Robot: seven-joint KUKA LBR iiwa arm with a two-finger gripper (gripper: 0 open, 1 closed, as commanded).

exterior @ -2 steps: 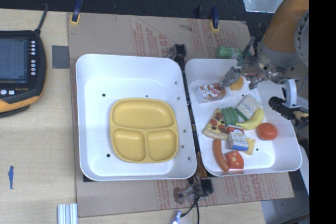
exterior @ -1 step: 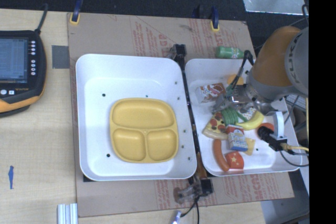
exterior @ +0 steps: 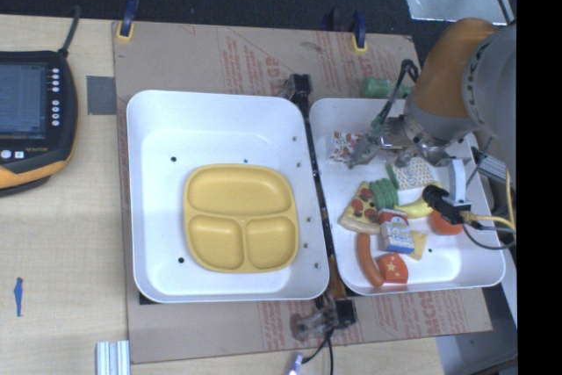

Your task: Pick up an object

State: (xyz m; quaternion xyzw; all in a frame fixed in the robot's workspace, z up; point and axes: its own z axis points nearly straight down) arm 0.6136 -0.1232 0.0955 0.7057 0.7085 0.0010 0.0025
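The right white bin (exterior: 474, 277) holds several toy foods: a pizza slice (exterior: 357, 212), a green piece (exterior: 384, 191), a banana (exterior: 414, 209), a red sausage (exterior: 368, 260), a small blue-and-white carton (exterior: 395, 234) and a white packet with red print (exterior: 341, 143). My gripper (exterior: 373, 149) hangs low over the bin's back part, just right of the packet and behind the green piece. I see nothing clearly held in it. The grey arm with its orange band (exterior: 457, 39) comes in from the right and hides the bin's far right corner.
The left white bin (exterior: 149, 127) holds a yellow divided plate (exterior: 239, 217). A green item (exterior: 378, 87) lies on the cardboard behind the right bin. A teach pendant (exterior: 31, 118) sits at the far left. Clamps (exterior: 299, 86) sit between the bins.
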